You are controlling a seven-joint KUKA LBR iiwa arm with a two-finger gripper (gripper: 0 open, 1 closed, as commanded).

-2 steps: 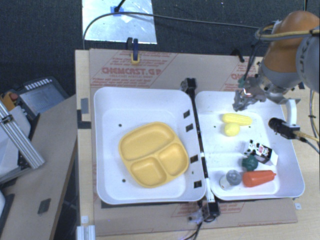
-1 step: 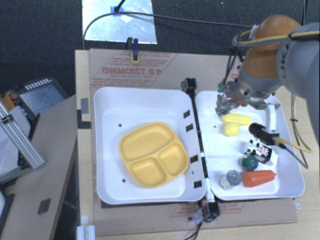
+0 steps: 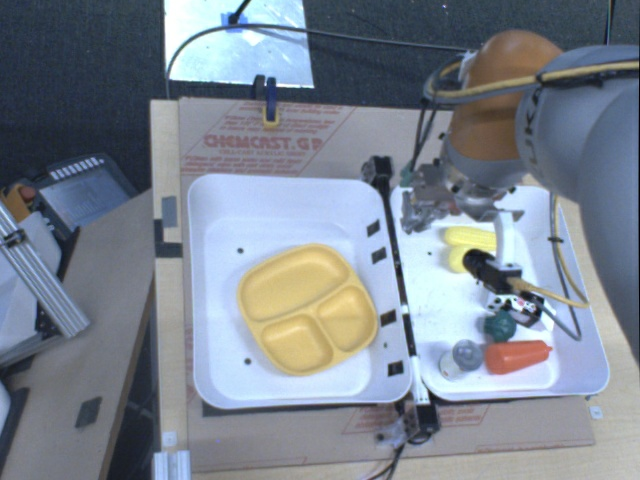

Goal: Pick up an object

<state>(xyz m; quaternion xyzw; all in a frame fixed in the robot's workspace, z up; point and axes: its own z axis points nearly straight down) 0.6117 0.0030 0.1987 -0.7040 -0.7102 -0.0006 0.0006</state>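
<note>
The tool [image 3: 425,211], grip state indiscernible, hangs over the right bin's [image 3: 585,368] far left corner, just left of the yellow corn cob [image 3: 468,238]; a good pick centres squarely above one isolated object before descending.

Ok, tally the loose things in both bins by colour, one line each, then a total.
Yellow: 2, the divided tray and the corn-like piece
Orange: 1, the carrot-like piece
Teal: 1, a small round piece
Grey: 1, a small round piece
Total: 5
</note>
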